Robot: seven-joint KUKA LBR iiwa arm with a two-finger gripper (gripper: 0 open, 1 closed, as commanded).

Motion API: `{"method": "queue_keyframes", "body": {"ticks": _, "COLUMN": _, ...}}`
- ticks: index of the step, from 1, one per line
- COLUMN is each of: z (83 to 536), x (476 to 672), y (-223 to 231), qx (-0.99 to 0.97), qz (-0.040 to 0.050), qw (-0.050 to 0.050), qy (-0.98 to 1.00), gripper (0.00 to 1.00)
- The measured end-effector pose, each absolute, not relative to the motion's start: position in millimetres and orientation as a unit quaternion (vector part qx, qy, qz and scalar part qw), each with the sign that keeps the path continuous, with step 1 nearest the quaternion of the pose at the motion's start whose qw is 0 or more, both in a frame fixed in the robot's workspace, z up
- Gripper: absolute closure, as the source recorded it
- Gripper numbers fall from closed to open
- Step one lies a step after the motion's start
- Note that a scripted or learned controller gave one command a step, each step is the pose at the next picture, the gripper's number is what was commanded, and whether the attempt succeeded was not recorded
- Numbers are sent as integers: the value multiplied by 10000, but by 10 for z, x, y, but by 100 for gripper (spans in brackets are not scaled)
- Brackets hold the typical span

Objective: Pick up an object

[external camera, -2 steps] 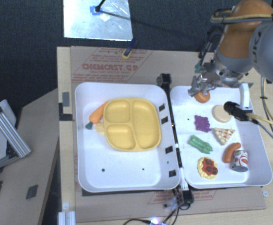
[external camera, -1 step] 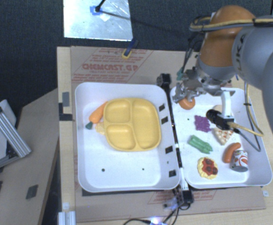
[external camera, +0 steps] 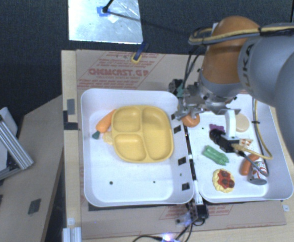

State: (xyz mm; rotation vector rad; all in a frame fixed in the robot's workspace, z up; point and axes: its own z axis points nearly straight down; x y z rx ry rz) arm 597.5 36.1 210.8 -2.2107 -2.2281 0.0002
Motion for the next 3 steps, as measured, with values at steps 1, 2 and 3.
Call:
{"method": "queue_keyframes", "body": {"ticks": 1, "z": 2153, "x": 5773, "y": 613, "qx": -7045, "qz": 0, "qw": 13, "qy": -7097, "gripper": 100}}
{"method": "queue_keyframes", "body": {"ticks": 2, "z": 2147, "x": 5786, "y": 617, "qx": -7054, "qz": -4, "qw": 3, "qy": -7088, "gripper": 100}}
{"method": "queue_keyframes", "body": {"ticks": 3, "z": 2159, "x": 5757, "y": 660, "qx": -7050, "qz": 0, "qw": 8, "qy": -7092, "gripper": 100}}
